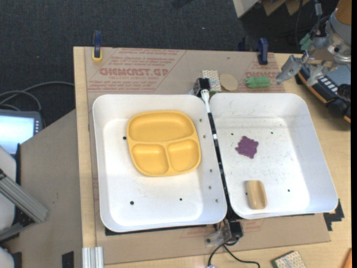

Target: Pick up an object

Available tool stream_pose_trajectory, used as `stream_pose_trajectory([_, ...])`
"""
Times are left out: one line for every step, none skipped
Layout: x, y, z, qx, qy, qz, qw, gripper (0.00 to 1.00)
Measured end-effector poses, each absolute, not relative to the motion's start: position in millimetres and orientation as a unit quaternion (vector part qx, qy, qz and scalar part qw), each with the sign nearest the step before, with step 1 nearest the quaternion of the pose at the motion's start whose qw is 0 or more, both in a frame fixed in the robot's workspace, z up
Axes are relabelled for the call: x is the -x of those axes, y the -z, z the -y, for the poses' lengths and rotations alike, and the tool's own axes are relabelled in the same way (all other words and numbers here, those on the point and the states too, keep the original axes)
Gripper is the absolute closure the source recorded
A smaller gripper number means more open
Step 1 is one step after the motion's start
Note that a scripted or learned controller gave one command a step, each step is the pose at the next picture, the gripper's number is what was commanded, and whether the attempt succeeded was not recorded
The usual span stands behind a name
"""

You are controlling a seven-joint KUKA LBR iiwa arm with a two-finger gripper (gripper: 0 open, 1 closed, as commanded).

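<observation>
**Two bins waiting, arm hanging clear of both**

Two white bins are sitting side by side on the bench, and the pick is, by my reading, not yet begun. Starting at the left, the left bin [106,166] is carrying a yellow divided plate [163,143], lying flat near its middle. Along the seam between the bins a thin black-and-white cable [211,128] is running. Just past it, the right bin [304,121] is holding a small purple piece [246,147] near its centre and a tan wooden block [256,194] nearer the front rim, the two apart from each other.

Behind the right bin, a round tan disc [228,82] and a green item [257,82] are lying on the bench. Further right, the gripper [289,70] is hovering outside the right bin's back corner, gripping nothing; whether it is open or closed I cannot tell.

Next, the arm is likely needing to swing inward and descend over the purple piece or the block. Nothing is blocking either; the rim and the cable are the hazards
</observation>
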State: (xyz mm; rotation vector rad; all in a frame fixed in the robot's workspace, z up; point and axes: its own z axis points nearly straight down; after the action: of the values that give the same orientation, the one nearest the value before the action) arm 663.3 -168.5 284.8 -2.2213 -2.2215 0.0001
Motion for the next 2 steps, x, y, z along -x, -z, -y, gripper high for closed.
stream_pose_trajectory([-656.3, -146, 205, 0.708, -0.0016, 0.706, 0.002, 0.00])
stream_pose_trajectory([-608.6, -82, 127, 0.706, -0.0013, 0.708, 0.004, 0.00])
